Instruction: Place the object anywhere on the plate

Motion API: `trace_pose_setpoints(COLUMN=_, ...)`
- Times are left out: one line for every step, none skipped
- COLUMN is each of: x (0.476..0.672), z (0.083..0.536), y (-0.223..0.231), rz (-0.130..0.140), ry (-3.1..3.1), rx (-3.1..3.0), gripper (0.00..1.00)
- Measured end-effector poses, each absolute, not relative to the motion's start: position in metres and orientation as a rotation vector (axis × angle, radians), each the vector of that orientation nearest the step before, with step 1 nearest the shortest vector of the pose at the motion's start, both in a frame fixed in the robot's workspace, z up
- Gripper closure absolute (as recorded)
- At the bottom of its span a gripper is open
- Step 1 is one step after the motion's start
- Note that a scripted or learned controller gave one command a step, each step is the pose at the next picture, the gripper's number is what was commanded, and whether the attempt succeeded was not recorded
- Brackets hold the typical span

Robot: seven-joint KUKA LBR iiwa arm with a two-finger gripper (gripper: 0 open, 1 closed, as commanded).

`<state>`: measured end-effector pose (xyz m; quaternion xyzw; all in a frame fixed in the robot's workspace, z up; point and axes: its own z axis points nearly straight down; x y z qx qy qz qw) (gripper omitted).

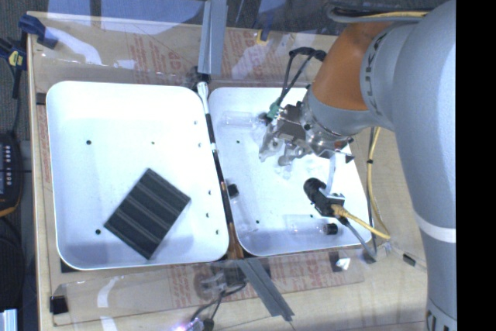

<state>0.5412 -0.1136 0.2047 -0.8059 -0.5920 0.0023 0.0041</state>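
We begin at the hand (280, 145), a pale metal two-finger piece at the end of the grey arm with the orange band (364, 70). It hangs low over the upper middle of the right-hand shallow white bin (256, 240), pointing down and toward the divider. Whether it is spread or pressed together we cannot tell: the metal blends into the bright white floor, and we see no object between the tips.

Just below the hand a black cable fitting with a yellow lead (322, 199) trails toward the bin's lower right corner; it looks like part of the arm's wiring, not something to be moved. A few clear, glassy shapes lie on the floor of this bin, perhaps transparent items, but the glare makes them too faint for us to name.

Across the divider, the left-hand shallow white bin (70, 101) holds the dark ribbed rectangular plate (147, 213), lying flat and turned at an angle in its lower middle, well apart from the hand. Nothing rests on it, so we judge the placing not yet done. The hand's place over the right bin suggests a pick is being tried there, since the plate waits on the other side of the wooden surface (294, 279).
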Motion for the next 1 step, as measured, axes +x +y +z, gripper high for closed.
trace_pose_setpoints(x=0.6043, z=0.1903, y=-0.0038, rz=0.007, ry=-1.531, rx=-2.738, gripper=1.0)
